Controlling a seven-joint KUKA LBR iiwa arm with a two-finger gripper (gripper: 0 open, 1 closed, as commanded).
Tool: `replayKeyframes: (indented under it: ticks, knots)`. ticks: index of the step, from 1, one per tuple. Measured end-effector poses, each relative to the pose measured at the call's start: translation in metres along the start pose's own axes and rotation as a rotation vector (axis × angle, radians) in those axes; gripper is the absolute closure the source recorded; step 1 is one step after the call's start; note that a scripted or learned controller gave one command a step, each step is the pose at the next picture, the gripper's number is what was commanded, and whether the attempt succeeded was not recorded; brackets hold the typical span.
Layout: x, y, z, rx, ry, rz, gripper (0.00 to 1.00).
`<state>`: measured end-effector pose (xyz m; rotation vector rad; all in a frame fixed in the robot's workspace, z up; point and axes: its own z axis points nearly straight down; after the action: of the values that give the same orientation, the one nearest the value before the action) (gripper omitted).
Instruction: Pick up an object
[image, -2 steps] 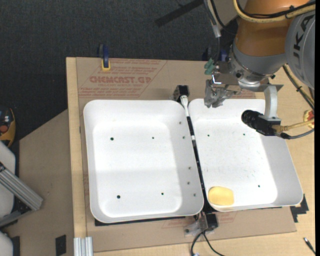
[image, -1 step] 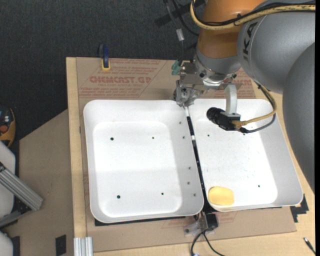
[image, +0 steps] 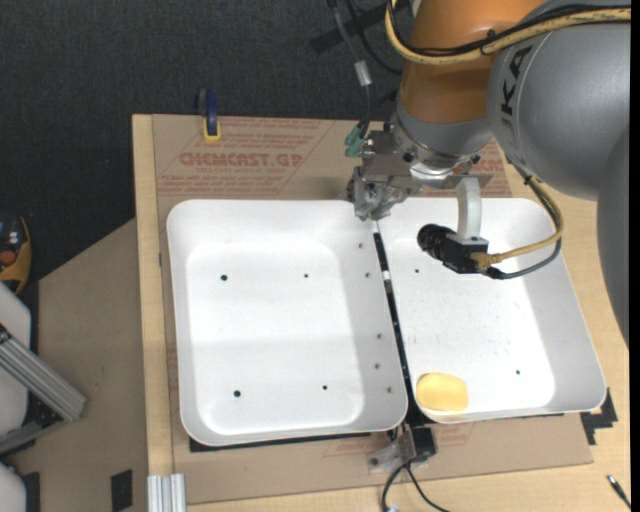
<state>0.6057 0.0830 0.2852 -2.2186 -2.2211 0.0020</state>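
The bench is a tan board on a dark floor, printed with red lettering and carrying a blue-and-yellow clamp at its far edge. Two shallow white bins sit on it, touching along a shared seam.

Status of the task: not done. The only candidate I can identify is a pale yellow object, rounded and flat, lying in the near left corner of the right bin, just beside the seam. It rests on the bin floor, untouched. The left bin shows only small dark dots on its floor.

My pincer sits at the far end of the seam, over the back rims of both bins, well apart from the yellow object. My arm enters from above and to the right. Remaining work, in my judgement: travel along the seam to the near corner, descend, close on the object, lift.

Limits of observation:
- I cannot tell how my pincer is set; the tip is a small dark cluster against the rim.
- My wrist covers the far right corner of the right bin.
- A black fitting with a cable hangs over the right bin.
- The object's material cannot be determined.
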Motion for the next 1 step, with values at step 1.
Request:
replayKeyframes:
  ticks: [1]
  knots:
    - [0.0342, -0.0272, 0.0039, 0.001, 0.0, -0.002, 1.0]
